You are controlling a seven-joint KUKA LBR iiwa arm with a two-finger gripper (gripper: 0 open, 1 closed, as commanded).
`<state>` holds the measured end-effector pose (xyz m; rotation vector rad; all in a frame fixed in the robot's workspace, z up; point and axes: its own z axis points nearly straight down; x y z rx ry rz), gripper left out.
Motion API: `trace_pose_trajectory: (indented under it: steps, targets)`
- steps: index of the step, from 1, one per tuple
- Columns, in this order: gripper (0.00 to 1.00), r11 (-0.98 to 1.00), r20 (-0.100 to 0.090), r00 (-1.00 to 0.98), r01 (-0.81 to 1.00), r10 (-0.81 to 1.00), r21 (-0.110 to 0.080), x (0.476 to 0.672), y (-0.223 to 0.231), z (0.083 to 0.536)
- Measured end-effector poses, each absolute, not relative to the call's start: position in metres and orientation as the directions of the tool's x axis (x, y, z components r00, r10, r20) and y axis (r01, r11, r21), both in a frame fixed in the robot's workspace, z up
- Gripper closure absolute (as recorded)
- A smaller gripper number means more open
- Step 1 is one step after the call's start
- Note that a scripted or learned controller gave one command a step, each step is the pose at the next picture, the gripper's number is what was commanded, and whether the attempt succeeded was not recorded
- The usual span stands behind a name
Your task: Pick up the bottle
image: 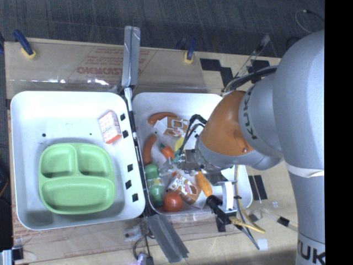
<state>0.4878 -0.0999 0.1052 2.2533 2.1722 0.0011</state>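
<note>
The bottle (153, 182) looks like the small green item lying at the left side of the right bin (165, 99), close to the divider. My gripper (185, 158) reaches down into the middle of that bin's pile of toy food, just right of and above the bottle. The orange wrist band and grey arm cover most of the gripper, and I see nothing held in it.
Around the gripper lie a brown sausage (164, 116), a red tomato (172, 202), an orange carrot (203, 184) and printed packets (186, 187). The left bin (22, 148) holds a green divided tray (77, 176) and a small red and white carton (109, 127).
</note>
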Motion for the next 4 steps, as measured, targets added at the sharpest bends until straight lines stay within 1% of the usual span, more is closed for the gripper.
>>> trace_pose_trajectory:
  steps: [1, 2, 3, 4]
  targets:
    - [0.0, 0.129, -0.02, -0.129, 0.991, 0.991, 0.025, 0.489, -0.101, 0.1]
    - [0.0, 0.641, -0.001, -0.641, 0.767, 0.767, 0.001, 0.507, -0.063, 0.192]
    - [0.0, 0.724, 0.001, -0.724, 0.69, 0.69, -0.003, 0.521, -0.11, 0.108]
    - [0.0, 0.771, -0.001, -0.771, 0.637, 0.637, 0.0, 0.531, -0.114, 0.175]
